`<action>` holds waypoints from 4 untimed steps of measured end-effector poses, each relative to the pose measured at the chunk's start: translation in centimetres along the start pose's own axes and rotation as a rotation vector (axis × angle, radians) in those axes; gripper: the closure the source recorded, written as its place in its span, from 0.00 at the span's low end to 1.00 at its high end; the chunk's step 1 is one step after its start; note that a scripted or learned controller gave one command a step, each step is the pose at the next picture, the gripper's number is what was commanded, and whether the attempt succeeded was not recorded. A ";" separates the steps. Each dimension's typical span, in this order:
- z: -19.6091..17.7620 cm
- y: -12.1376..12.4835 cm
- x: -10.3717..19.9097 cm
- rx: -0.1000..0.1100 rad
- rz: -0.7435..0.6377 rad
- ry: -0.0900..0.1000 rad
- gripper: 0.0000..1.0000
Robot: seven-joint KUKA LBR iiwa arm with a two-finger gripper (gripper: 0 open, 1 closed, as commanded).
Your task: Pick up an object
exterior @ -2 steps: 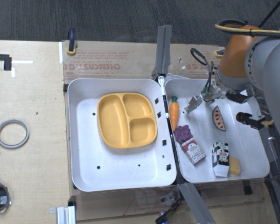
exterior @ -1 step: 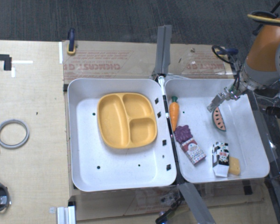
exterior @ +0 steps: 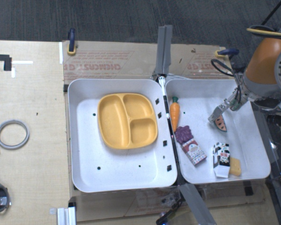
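White left bin (exterior: 79, 139) bearing a yellow divided plate (exterior: 127, 121). White right bin (exterior: 253, 144) holding the rest. Grey arm with orange band (exterior: 267, 62) reaching in from the right. Gripper (exterior: 219, 121) low in the right bin, closed, seemingly on a watermelon slice (exterior: 220, 123), though small and hard to read. Carrot (exterior: 174, 114) along the left wall; purple grapes (exterior: 183, 134) touching a red carton (exterior: 194, 153); cow-print carton (exterior: 220, 157) beside a yellow block (exterior: 234, 167).
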State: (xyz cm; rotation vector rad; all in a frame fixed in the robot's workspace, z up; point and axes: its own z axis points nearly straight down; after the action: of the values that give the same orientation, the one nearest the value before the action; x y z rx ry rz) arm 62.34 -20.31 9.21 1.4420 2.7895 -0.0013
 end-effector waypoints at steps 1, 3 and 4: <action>-1.1 0.1 -0.1 -0.002 -0.002 -0.004 1.00; -13.4 1.7 6.6 0.002 0.241 0.002 1.00; -13.4 1.7 6.6 0.002 0.241 0.001 0.00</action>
State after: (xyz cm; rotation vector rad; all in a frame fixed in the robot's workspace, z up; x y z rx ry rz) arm 59.95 -13.94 22.63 1.7676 2.5977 -0.0025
